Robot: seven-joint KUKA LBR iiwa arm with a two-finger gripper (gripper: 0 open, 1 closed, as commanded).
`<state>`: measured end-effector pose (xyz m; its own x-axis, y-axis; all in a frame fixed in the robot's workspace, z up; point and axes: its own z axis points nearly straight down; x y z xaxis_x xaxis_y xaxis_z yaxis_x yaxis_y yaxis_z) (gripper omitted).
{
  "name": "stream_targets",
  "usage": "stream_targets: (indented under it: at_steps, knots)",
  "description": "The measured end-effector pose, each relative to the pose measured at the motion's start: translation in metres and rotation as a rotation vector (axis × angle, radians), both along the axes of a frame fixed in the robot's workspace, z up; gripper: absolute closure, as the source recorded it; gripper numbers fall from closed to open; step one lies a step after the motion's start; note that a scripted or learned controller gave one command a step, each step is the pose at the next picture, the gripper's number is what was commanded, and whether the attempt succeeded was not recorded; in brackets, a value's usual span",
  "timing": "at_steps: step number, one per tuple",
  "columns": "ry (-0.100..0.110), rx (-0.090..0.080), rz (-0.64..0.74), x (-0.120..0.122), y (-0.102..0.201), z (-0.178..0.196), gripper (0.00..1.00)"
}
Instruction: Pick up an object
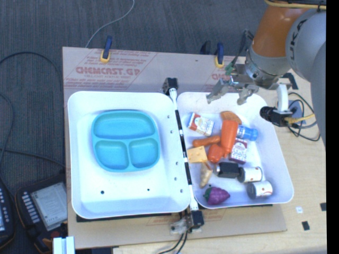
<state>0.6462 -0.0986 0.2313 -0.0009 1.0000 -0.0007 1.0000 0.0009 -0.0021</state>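
**Spotter:** Gripper (231, 92) first, from the one overhead camera view: you have it hanging at the far rim of the right bin (284, 169), fingers spread apart, nothing between them. One fingertip points toward 8 o'clock, the other toward 5.

**Operator:** What sits nearest?

**Spotter:** Your closest candidate is the orange bottle (228, 133), which lies at 6 o'clock from the gripper, near but not under it. Its long axis runs roughly 12 to 6, tipped slightly toward 7. I judge that your spread fingers, which line up about 9 to 3, would already straddle it across its narrow side.

**Operator:** Anything crowding it?

**Spotter:** Yes. You have a small red-and-white carton (201, 124) at the bottle's 9 o'clock, just beside it, and a blue-capped container (246, 133) touching it at 3 o'clock. A carrot (206, 141) lies against its lower end toward 8. I think the tight flanks are your risk: a finger may land on a neighbour.

**Operator:** And the left bin?

**Spotter:** For you it matters little. The left bin (79, 142) holds a blue divided tray (126, 141), well apart at the gripper's 8 o'clock.
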Motion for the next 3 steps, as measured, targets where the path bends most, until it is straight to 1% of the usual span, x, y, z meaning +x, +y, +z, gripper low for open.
stream_targets:
  at_steps: [1,2,3]
  knots:
    - [0.003,0.001,-0.001,-0.0307,-0.0279,-0.1252,0.0]
    - [0.003,0.0,-0.001,-0.0305,-0.0281,-0.1158,1.0]
    - [0.003,0.0,-0.001,-0.0305,-0.028,-0.1159,0.0]
